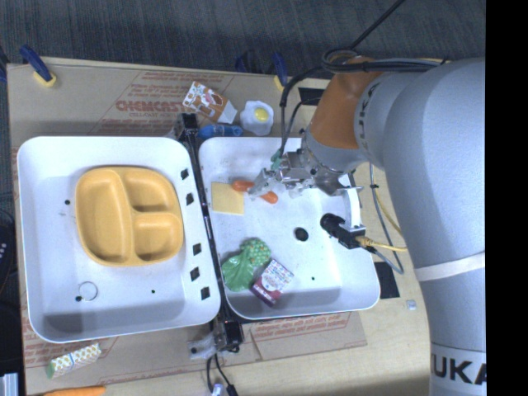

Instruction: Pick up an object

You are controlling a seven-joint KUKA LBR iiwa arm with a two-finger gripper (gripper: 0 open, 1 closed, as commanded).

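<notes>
2 white bins sit side by side on the bench (124, 97); the left bin (41, 221) has a yellow divided tray (128, 214) lying flat in its upper middle, plus a small clear ring (87, 290) near the lower left corner; the right bin (330, 283) is where the action is. The arm (429, 163) comes in from the right with its orange band (334, 114) over the bin's top right corner, and the gripper (276, 180) is down low in the upper middle of that bin; honestly can't tell if it's clamped on anything, it's too cluttered there. Just beside its tip is an orange carrot-looking bit (268, 195), and another orange piece (240, 186) touches the top of a pale yellow square (228, 198) at the bin's left wall. Lower down, a green leafy toy (244, 264) sits next to a dark red packet (272, 280); they look like they're touching. Outside the bins, above the right one, there's a small printed box (203, 100), a blue thing (219, 130) and a yellow-white cup (257, 117).
</notes>
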